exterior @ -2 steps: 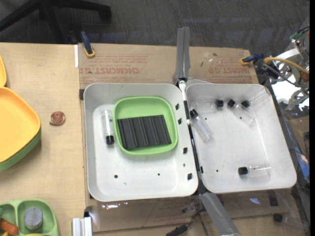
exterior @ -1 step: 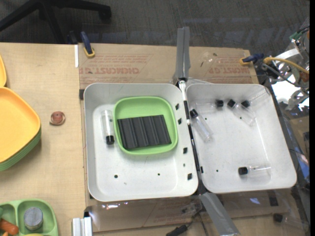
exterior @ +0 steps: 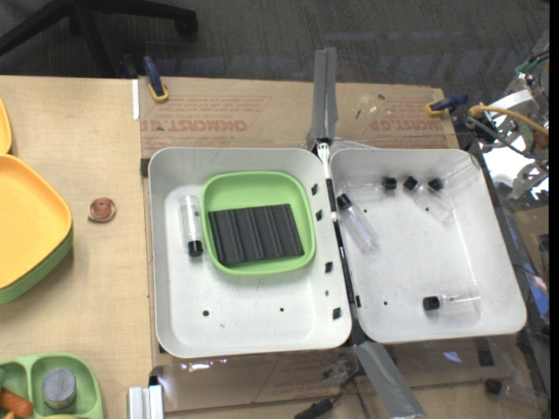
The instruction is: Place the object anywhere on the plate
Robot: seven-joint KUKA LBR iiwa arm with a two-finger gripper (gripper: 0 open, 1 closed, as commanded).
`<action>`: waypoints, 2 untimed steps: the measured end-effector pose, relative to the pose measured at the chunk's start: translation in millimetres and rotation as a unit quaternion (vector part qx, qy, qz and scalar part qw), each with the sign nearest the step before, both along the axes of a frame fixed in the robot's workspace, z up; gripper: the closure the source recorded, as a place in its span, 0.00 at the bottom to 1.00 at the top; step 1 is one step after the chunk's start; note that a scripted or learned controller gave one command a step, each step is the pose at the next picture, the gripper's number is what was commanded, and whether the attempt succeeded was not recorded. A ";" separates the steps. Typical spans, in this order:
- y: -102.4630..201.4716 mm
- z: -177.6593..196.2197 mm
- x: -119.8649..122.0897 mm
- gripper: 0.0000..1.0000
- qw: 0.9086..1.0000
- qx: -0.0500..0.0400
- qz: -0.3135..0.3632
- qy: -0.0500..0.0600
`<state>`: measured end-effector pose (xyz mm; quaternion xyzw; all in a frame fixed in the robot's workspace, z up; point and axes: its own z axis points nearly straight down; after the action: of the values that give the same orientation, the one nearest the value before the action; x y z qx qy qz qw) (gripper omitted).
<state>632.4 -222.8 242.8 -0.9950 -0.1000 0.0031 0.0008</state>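
Two white bins (exterior: 253, 334) are sitting side by side; a dark ridged block (exterior: 258, 234) is lying on the green plate (exterior: 258, 190), and a clear vial (exterior: 191, 225) is resting just beside it.

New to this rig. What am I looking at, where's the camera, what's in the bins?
One camera looks down at a slant on a bench with two shallow white bins. The left bin holds a green plate with a dark ridged block lying on it, plus a clear vial beside the plate. The right bin holds several clear, black-capped vials: three near the top, one along the left wall, one lower right. Yellow plates sit on the bench at far left.
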 end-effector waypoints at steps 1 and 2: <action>-0.6 -1.7 -7.1 0.00 1.000 0.000 -0.002 0.000; -1.2 -2.3 -14.2 0.00 1.000 0.000 -0.002 0.000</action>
<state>618.2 -223.9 240.5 -0.9952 -0.0978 0.0029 0.0007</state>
